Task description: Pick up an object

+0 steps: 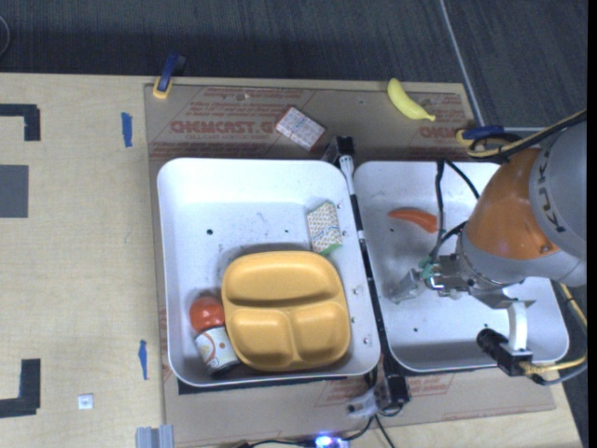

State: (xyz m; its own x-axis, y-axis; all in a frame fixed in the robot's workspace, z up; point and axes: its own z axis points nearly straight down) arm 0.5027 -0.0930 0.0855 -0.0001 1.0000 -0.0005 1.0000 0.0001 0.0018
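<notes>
Just above end effector (408, 286), orange carrot (413, 217)

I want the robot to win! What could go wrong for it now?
1. The gripper sits low in the right bin over bare floor. The orange carrot-like piece lies apart from it, nearer the bin's far wall, so closing here would likely catch nothing.
2. That piece looks thin and flat, so the gripper might slide off it.
3. The big yellow tray in the left bin looks too wide to grab.
</notes>
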